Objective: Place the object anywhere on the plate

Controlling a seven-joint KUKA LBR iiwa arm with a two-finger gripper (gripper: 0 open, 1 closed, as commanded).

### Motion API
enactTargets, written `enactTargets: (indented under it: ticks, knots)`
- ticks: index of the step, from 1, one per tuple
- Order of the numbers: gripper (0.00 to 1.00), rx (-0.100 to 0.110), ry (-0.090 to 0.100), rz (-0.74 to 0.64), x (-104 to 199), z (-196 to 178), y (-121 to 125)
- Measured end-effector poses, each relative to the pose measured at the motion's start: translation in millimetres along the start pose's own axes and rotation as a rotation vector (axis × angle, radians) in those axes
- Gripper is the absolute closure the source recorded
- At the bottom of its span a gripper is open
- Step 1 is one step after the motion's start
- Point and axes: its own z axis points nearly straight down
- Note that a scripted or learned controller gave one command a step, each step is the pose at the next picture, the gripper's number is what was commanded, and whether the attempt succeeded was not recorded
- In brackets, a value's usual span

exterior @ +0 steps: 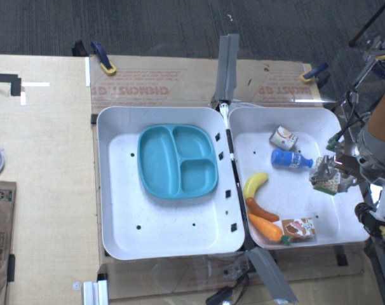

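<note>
A teal divided plate (178, 161) lies in the left white bin (116, 234). My gripper (326, 170) hangs over the right side of the right bin (326, 116). A small grey-green speckled object (326, 183) sits directly at its tip. I cannot tell whether that object is gripped or just lies under it. The plate's three compartments hold nothing.
The right bin also holds a small tan and white cup (283, 136), a blue bottle (291, 160), a banana (255, 184), a red sausage (261, 210), an orange carrot (266, 228) and a small printed box (298, 229). A raised divider (227, 164) separates the bins.
</note>
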Motion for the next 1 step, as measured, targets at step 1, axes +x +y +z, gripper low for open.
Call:
enactTargets:
  ticks: [1]
  knots:
    - [1.00,-0.002,0.001,-0.399,61.7,-43.9,9.8]
